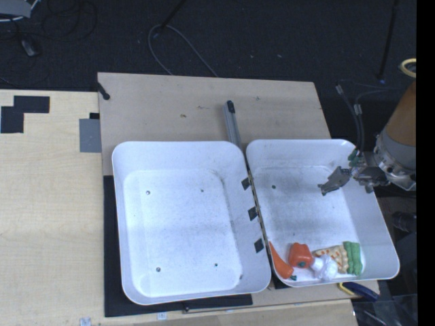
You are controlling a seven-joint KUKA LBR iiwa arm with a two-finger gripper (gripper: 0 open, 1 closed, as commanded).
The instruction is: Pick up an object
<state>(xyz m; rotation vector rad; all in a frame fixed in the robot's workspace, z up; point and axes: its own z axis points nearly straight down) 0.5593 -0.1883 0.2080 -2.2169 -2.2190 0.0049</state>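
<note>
Fingers: can't tell from up here if apart or together, nothing seen between them. Gripper hangs over right bin, upper part. Toys bunched in near corner, well apart from it. My worry: closing on bare floor, or clipping rim on descent.

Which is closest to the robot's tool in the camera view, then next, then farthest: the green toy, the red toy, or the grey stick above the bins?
From the tool, at the right bin's upper right:
1. Green toy, at the right bin's near edge, right end of the pile.
2. Red toy, same pile, further left.
3. Grey stick, on the bench above where the bins meet.
</note>
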